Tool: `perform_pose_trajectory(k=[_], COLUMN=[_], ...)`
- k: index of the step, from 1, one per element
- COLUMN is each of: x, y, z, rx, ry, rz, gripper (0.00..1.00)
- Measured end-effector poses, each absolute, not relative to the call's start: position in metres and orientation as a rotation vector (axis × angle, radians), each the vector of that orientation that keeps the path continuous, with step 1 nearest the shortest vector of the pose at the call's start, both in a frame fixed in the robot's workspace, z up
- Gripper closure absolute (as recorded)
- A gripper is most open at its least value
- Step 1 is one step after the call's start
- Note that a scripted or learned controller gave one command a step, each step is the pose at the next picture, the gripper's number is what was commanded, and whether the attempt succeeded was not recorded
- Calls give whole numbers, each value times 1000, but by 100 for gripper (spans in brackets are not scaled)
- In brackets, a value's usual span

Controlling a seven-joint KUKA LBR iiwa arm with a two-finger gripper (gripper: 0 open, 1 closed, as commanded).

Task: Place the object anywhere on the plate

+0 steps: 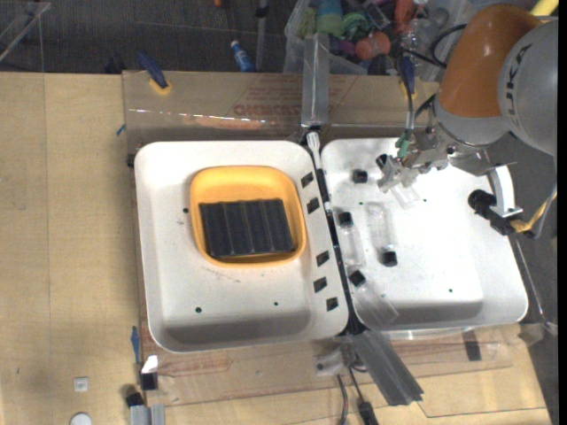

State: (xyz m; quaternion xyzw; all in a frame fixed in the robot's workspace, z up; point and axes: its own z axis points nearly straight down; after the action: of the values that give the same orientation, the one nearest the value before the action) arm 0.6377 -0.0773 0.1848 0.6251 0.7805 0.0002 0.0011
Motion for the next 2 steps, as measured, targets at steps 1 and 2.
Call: perform_pose_trajectory(k=[1,2], x=[667,667], y=[-70,-55], z=[189,195], rx=[1888,1757], ry=[2507,2601], rz=[1,1], gripper=[100,100])
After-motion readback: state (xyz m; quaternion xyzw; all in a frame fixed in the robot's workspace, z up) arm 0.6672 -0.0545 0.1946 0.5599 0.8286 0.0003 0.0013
